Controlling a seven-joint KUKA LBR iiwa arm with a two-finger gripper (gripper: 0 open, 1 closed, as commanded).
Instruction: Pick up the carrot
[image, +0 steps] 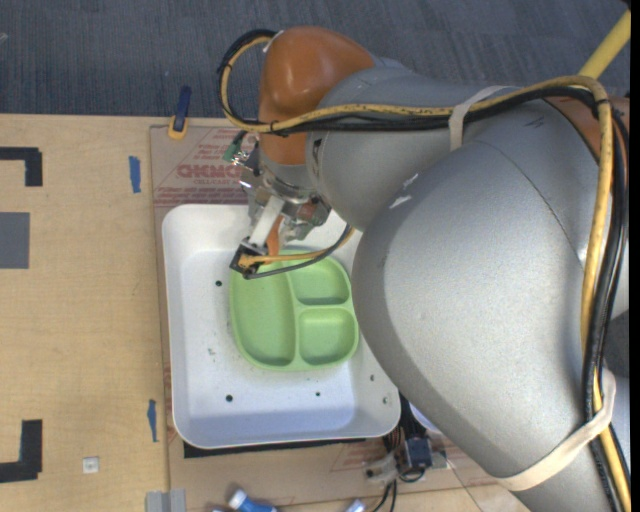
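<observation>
A tan plywood counter (80, 300) spreads out to the left of and below the hand (262, 240). Black tape marks (30, 165) sit near its left edge, with short blue tape strips (135, 173) closer in. A sheet of brown cardboard (195, 170) with red lettering lies on the counter just left of the hand. Beyond the counter's far edge, above the hand, runs dark blue-grey carpeted floor (100, 50). The light is even and soft.
</observation>
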